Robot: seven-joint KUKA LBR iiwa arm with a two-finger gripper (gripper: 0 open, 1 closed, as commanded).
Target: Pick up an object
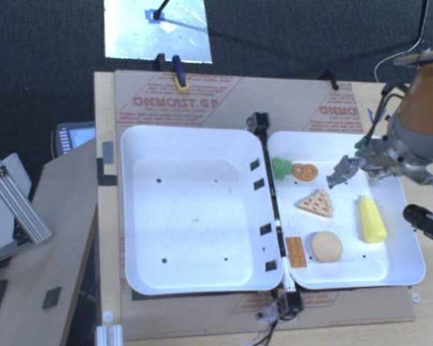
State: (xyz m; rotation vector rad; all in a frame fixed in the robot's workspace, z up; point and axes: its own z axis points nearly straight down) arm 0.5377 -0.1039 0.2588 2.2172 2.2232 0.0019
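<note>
The yellow bottle (373, 220) lies in the right bin (404, 272), near its right wall, with its long axis running from far to near and its narrow tip pointing to the far side. The gripper (340, 173) hangs above the bin, left of the bottle; I cannot tell its state

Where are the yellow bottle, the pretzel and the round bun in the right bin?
yellow bottle (373, 222), camera view, middle of its body.
pretzel (304, 171), camera view, on its brown ring.
round bun (326, 246), camera view, centre of its top.
</note>
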